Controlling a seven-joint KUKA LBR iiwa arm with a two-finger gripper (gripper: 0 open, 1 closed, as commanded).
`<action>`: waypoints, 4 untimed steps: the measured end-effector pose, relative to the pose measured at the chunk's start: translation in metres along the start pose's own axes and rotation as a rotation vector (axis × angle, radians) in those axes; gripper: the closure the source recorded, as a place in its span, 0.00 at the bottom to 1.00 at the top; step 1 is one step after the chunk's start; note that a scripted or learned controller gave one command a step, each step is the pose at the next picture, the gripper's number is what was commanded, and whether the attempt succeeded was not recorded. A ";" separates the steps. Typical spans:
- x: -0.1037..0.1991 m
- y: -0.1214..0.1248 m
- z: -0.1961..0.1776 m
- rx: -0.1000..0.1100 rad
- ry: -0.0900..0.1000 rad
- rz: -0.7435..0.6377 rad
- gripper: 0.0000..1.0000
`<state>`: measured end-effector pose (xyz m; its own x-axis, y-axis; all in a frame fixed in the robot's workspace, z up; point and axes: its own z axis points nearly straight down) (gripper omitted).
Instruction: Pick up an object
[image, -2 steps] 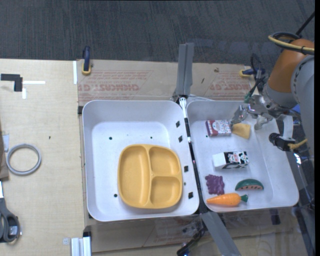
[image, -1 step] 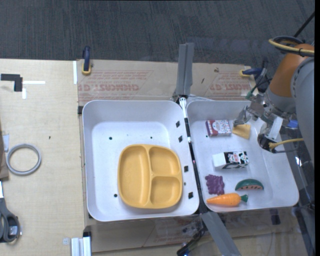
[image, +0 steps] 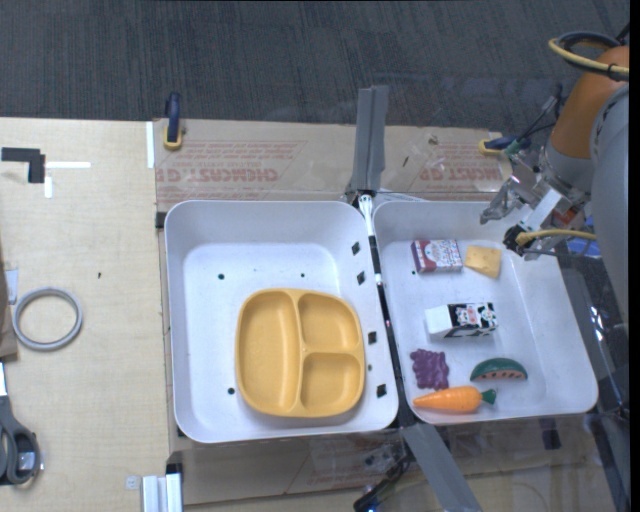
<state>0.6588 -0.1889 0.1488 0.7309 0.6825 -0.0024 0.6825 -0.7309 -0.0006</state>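
You are looking down at two shallow white bins set side by side on the bench. The left bin (image: 190, 300) holds a yellow divided plate (image: 299, 352), lying flat toward the near right part of that bin, with three compartments facing up. The right bin (image: 560, 330) holds the loose objects available for picking. Toward its far side you will find a small red-and-white carton (image: 437, 256) lying flat, and just beside it to the right a yellow cheese wedge (image: 484, 261); the two are close but a narrow gap shows between them. Near the middle of the bin lies a white milk carton with black patches (image: 461, 319), on its side. Along the near edge you see a purple grape bunch (image: 430, 368), an orange carrot (image: 455, 400) just in front of it, and a watermelon slice (image: 499, 371) to the right of the grapes, close to the carrot's green end. The arm enters from the right, its orange band visible at the upper right, and the gripper (image: 505, 212) sits over the far right corner of the right bin, apart from every object. You cannot tell from this view how the tool is set; nothing is seen in its grasp. On the wooden bench left of the bins lies a grey ring (image: 45, 318).
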 end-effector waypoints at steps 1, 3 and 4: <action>-0.014 -0.016 -0.054 0.000 0.000 -0.169 0.00; -0.032 -0.013 -0.088 0.002 -0.001 0.396 0.00; -0.047 -0.036 -0.084 0.004 -0.002 0.548 0.00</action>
